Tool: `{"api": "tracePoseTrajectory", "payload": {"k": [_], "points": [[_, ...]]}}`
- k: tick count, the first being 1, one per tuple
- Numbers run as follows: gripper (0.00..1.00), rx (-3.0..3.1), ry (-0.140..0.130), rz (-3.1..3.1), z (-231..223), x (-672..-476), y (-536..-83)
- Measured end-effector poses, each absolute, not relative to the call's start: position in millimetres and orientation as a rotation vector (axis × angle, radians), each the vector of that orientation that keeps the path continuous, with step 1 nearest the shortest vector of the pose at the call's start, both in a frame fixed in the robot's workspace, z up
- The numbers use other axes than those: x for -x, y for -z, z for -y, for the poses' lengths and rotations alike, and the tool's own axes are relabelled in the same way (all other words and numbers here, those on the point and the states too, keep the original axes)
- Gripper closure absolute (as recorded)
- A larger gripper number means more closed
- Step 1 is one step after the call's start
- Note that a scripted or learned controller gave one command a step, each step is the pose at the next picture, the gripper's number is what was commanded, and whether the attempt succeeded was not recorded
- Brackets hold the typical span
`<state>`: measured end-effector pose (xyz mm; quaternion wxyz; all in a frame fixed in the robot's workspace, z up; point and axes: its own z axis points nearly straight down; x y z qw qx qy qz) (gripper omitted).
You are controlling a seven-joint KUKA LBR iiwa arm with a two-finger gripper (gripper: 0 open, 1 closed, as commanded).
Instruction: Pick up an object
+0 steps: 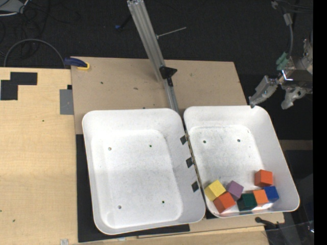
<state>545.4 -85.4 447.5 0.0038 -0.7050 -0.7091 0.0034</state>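
Note:
Several small blocks lie in the near corner of the right bin (240, 116): a yellow block (215, 189), a purple block (235, 188), a red-orange block (224, 202), a dark green block (247, 201), an orange block (260, 196), a blue block (272, 193) and a red block (263, 177) a little apart behind them. My gripper (275, 95) hangs open at the right, beyond the far right corner of the right bin, with nothing between its fingers. It is far from the blocks.
The left bin (133, 121) sits beside the right one, joined by black clips (188, 161). A slanted aluminium post (149, 40) rises behind the bins. A blue and yellow clamp (76, 63) lies at the board's far left corner.

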Motion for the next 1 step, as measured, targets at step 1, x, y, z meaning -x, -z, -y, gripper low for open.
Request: {"api": "tracePoseTrajectory", "payload": {"k": [1], "points": [[0.00, 2.232, -0.001, 2.221, 184.3, -601.3, -534.7]]}}
